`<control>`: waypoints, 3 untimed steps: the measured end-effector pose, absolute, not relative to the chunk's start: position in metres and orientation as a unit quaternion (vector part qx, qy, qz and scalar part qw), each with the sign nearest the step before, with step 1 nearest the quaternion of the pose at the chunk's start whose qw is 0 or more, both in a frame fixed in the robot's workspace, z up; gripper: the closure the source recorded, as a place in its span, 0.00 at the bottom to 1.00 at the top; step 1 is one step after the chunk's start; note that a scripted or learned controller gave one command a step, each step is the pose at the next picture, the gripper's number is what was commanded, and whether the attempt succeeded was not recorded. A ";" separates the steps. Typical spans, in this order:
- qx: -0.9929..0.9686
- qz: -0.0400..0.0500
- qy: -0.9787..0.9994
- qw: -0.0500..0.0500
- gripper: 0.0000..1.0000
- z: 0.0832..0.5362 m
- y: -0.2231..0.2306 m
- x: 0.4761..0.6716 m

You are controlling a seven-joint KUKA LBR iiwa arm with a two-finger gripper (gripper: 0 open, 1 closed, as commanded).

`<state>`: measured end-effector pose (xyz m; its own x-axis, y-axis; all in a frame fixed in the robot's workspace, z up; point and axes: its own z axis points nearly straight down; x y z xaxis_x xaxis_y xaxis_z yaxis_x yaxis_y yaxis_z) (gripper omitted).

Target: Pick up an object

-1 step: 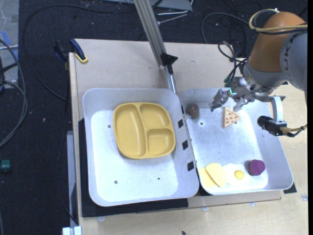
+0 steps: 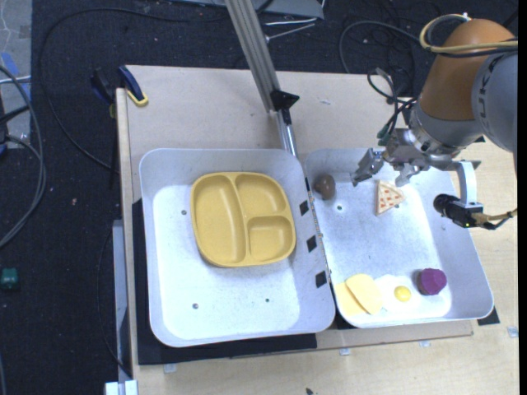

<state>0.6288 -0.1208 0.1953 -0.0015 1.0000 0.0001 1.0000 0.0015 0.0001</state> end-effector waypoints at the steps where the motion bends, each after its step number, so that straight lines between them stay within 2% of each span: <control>1: -0.708 0.002 -0.707 0.001 0.00 0.136 -0.127 0.633; 2: -0.707 -0.002 -0.707 -0.003 0.00 0.094 -0.127 0.636; 3: -0.707 0.000 -0.707 -0.002 1.00 0.103 -0.127 0.634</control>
